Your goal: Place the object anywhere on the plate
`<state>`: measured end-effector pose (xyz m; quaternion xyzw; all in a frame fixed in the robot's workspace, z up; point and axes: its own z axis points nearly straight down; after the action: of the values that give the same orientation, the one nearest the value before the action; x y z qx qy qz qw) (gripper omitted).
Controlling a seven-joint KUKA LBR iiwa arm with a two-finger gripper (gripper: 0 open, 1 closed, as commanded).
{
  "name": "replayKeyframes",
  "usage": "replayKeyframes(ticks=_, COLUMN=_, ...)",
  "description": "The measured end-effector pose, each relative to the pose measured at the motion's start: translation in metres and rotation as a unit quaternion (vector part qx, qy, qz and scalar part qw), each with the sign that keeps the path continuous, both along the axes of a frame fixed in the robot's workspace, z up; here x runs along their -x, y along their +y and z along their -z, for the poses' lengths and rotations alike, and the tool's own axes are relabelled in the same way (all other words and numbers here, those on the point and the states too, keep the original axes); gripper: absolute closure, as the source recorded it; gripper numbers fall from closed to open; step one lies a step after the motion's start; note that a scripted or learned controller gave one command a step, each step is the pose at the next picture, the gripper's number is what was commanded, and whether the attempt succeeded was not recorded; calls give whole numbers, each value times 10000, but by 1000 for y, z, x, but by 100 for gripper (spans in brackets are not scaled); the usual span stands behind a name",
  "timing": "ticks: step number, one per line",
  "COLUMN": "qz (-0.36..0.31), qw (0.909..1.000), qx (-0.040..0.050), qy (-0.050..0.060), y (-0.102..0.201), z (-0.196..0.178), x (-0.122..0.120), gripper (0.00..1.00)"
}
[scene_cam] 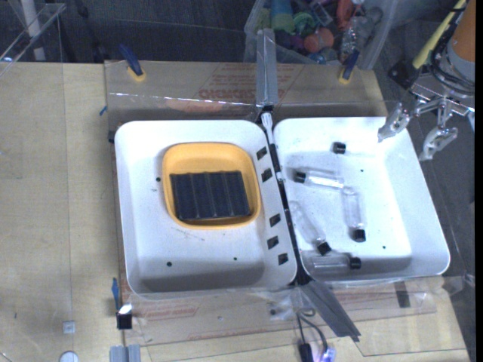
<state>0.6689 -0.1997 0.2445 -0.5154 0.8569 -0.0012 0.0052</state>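
Clear capped tubes (pixel 332 210) scattered in right bin (pixel 423 225), yellow plate (pixel 207 157) in left bin, gripper (pixel 413 130) spread wide, no legible writing

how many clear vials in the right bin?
4, maybe more; clear plastic is hard to see. Clear black-capped vials in the right white bin: one centre-top, one right, one lower-left, one along the front edge. A loose black cap lies apart.

Plate (pixel 210 157) in left bin (pixel 136 202) — vials (pixel 352 210) right.
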Motion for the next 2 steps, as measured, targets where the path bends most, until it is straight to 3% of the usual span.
replayKeyframes(ticks=1, qz=-445, qw=9990, qx=6, qy=3, y=-22, z=-3, x=0, gripper=0)
replayKeyframes(ticks=2, qz=-2135, qw=9769, qx=5, qy=25, y=-13, z=5, x=1, gripper=0)
